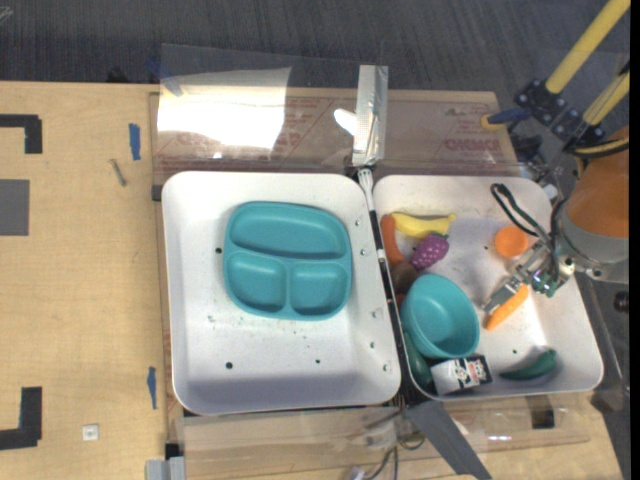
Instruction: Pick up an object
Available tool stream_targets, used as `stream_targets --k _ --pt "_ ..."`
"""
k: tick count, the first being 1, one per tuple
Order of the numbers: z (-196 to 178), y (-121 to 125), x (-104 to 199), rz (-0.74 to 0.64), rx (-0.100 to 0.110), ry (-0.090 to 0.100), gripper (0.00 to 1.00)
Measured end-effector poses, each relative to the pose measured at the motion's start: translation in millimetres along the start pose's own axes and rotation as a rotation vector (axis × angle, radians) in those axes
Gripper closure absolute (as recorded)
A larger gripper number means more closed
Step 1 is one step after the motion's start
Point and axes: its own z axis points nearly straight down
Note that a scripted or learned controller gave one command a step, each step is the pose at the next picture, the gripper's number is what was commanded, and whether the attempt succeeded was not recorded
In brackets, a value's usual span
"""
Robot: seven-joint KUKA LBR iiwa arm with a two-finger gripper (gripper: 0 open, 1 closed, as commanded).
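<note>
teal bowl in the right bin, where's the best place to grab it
Probably the teal bowl's upper-right rim, coming straight down with one finger inside. It sits mouth up, so the thin rim is exposed, and that side faces bare bin floor; the other sides are crowded by toys and the bin wall.

Tabletop carrying two bins side by side, left bin mid-frame holding a divided plate, right bin at right holding a bowl low left, banana and grapes behind it, carrot to its right, tool above the carrot.
</note>
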Motion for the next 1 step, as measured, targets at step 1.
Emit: stream_targets --k 1 --pt "-13.4 2.4 -2.6 -0.002 -0.006 -0.011 1.00"
